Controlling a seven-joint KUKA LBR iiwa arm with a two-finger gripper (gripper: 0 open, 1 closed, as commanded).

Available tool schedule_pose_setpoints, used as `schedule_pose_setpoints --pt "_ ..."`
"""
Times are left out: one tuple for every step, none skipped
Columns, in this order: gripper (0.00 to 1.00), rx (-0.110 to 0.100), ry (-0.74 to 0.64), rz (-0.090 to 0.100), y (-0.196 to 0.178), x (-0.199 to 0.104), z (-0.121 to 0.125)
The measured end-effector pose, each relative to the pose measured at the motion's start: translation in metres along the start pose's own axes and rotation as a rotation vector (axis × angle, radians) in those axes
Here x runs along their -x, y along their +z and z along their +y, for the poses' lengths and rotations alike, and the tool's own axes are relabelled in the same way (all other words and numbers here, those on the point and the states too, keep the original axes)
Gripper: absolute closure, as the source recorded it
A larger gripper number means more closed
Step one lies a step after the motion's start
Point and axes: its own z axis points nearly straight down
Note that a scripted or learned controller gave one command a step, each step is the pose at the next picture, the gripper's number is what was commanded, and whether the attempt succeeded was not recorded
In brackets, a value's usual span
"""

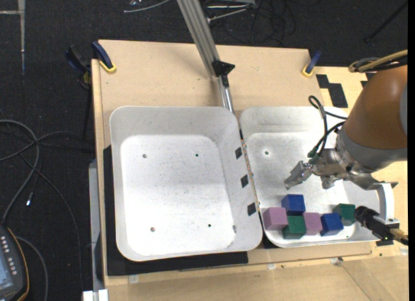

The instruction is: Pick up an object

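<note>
The arm (382,121), grey with a broad orange band, reaches in from the right over the right bin (275,124), one of two shallow white bins sitting side by side on the tan tabletop (168,76). Its gripper (299,175) hangs above the middle of that bin, pointing toward the left, with nothing visible between its fingers; whether they are open or closed cannot be told at this angle. The objects to pick from are small blocks clustered along the near edge of the right bin: a blue block (294,203) lies just below the gripper, a pink block (275,217) sits beside it to the left, and a dark green block (296,226) touches both from the front. Next along are a second pink block (312,223), a second blue block (331,223) and a green block (345,212) close to the bin's right corner. The left bin (172,183) shows only scattered dark specks on its floor.
</note>
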Motion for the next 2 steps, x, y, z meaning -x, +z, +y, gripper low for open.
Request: schedule_pose_setpoints --pt "0.0 0.007 0.001 -0.003 -0.063 0.021 -0.003" --pt "0.0 -0.007 -0.002 0.001 0.071 0.005 0.031"
